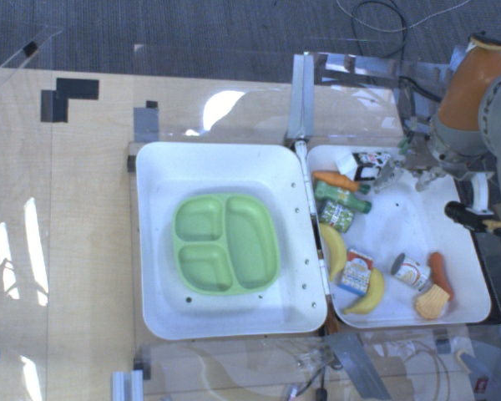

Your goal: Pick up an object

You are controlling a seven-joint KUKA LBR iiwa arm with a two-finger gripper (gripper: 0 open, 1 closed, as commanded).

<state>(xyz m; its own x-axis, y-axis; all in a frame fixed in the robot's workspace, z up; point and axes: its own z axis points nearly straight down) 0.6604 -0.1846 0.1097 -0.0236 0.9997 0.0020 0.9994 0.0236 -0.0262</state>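
The right bin [468,249] holds several objects. An orange carrot [334,179], a green bottle [342,196] and a green packet [336,216] lie along its left wall. Nearer the front are a banana [336,253], a small carton [356,272], a small can [410,271], a red sausage [441,272] and a tan biscuit-like piece [432,303]. A black-and-white item [366,165] sits at the far edge. My gripper [406,175] hovers over the bin's far part, just right of that item, open, with only white bin floor between the fingers.
The left bin [159,190] holds a green divided plate [227,242]. A metal post [301,98] rises between the two bins at the back. The arm's orange band [476,86] and grey links fill the upper right. Cables lie on the floor behind.
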